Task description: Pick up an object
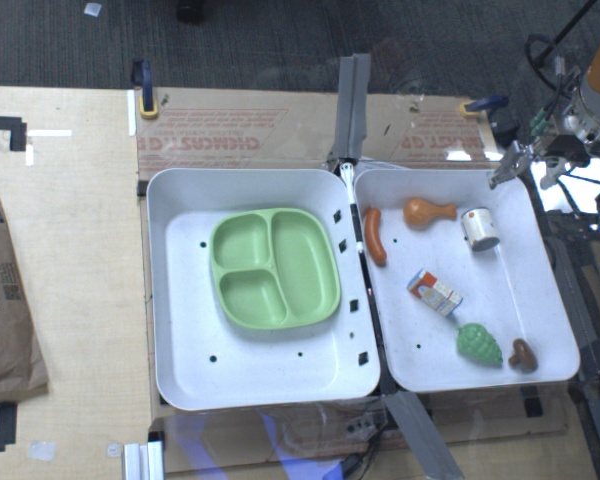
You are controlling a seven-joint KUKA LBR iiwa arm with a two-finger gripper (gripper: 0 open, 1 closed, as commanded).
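Note:
The right bin holds several loose objects. An orange-red sausage lies by its left wall and an orange drumstick-shaped toy sits near the back. There is also a silver can, a small red and white box, a bumpy green toy and a small brown piece. My gripper hangs over the bin's back right corner, above and to the right of the can. Its fingers are spread open with nothing between them.
The left bin carries a green divided plate. A grey bar stands behind the seam between the bins. Cables and dark framework run along the right bin's right side. A brown paper bag lies at far left.

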